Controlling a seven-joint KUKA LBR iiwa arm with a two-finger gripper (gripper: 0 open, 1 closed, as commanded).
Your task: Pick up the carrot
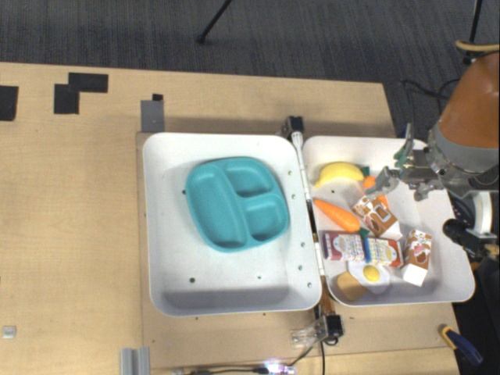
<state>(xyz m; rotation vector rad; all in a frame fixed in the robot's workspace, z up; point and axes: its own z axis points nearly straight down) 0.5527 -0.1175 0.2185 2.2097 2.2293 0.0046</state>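
So there's a big wooden bench [78, 233] with two white bins on it. The left bin [168, 287] has a teal divided plate [234, 201] sitting roughly in the middle. The right bin [453, 283] is the cluttered one. The arm [473, 116] hangs over its 2 o'clock corner, and the gripper [402, 170] sits low over the upper part of that bin with nothing between its fingers that I can see; open or closed, honestly can't tell from here.

Inside the right bin: a flat snack packet [361, 248] toward 6 o'clock, a yellow banana [340, 173] up at 11 o'clock, and the carrot [337, 214] lying slantwise at 9 o'clock, near the left wall, just below the banana. Two little brown cartons [375, 216] [418, 255] sit at centre and 4 o'clock, and a small round egg thing [372, 275] sits at 6.
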